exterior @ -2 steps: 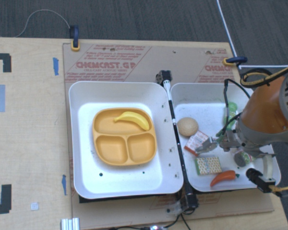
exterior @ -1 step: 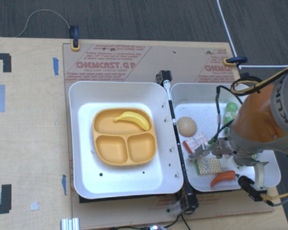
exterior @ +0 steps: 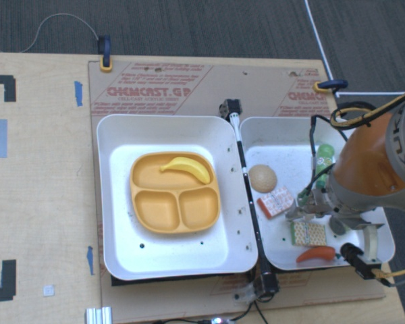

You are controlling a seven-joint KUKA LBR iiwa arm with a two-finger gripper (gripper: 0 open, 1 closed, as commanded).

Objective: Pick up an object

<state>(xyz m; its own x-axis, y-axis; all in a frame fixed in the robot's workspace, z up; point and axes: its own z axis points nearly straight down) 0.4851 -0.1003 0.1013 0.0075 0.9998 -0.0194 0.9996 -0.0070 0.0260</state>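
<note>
Objects scattered in right bin (exterior: 283, 130): tan ball (exterior: 262, 178) at bin's 10 o'clock, red-patterned packet (exterior: 276, 202) just below it, checkered packet (exterior: 308, 233) and red pepper (exterior: 316, 254) toward 6 o'clock, green bottle (exterior: 324, 157) at 1 o'clock. Gripper (exterior: 304, 206) low beside red-patterned packet; finger spread cannot be told. Banana (exterior: 186, 169) lying in yellow divided tray (exterior: 175, 193), left bin (exterior: 115, 181).

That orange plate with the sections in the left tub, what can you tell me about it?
The orange plate is a rounded-square tray that looks like matte plastic, split by raised ridges into three compartments: one wide one along the far side and two smaller ones nearer the camera. It lies flat, right side up, roughly in the middle of the left white bin. A yellow banana rests in the wide far compartment; the two near compartments hold nothing. Nothing else touches it.
</note>
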